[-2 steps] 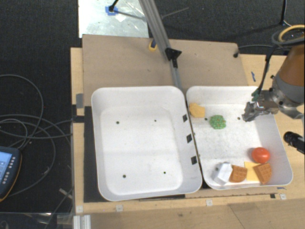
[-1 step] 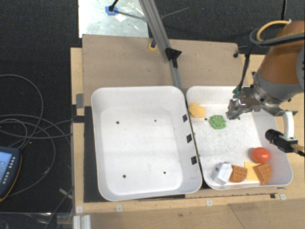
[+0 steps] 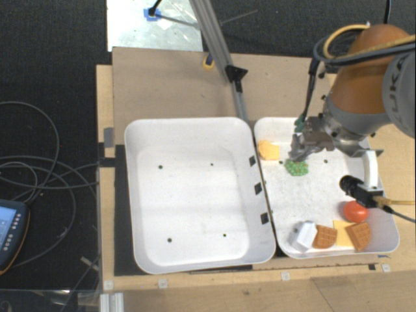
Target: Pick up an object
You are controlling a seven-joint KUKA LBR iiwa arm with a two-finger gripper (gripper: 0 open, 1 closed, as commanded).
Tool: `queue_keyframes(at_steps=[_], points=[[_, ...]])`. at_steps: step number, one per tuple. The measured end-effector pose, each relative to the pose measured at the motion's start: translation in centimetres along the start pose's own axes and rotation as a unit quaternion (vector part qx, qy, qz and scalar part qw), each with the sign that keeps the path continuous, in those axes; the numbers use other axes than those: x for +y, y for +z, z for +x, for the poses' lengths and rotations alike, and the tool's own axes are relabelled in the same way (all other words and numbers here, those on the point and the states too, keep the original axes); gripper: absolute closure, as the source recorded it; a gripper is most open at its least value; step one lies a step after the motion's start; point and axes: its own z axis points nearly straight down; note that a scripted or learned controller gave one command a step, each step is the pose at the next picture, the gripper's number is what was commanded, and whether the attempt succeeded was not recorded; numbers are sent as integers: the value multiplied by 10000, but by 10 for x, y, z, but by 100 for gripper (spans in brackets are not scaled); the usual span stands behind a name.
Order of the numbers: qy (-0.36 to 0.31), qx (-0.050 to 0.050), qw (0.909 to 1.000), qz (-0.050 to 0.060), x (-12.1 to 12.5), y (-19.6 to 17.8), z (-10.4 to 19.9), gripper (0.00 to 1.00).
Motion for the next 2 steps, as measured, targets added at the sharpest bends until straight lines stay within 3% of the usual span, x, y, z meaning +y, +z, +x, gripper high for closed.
queue_keyframes(at_steps=[2], points=[[0, 0, 10000, 8, -2, -5, 109, 100]])
